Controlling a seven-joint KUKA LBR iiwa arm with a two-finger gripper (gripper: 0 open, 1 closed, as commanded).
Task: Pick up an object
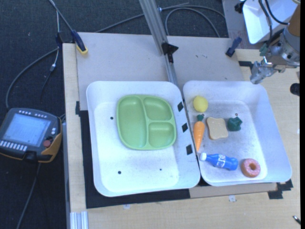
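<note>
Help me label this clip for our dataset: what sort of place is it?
Most likely a robotics lab bench set up for picking trials. Two white bins sit side by side holding toy food such as a carrot and a doughnut, a teach pendant lies on the carpet, and the gripper hangs by the right bin.

Tool (259, 73) hovers above right bin (274, 128) holding lemon (200, 103), carrot (198, 133), bottle (220, 161).

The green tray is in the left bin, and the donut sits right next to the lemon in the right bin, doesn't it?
Not quite. The green tray is in the left bin, but the camera view shows the donut in the right bin's near corner, far from the lemon at the far side. The donut's neighbour is the blue bottle.
</note>
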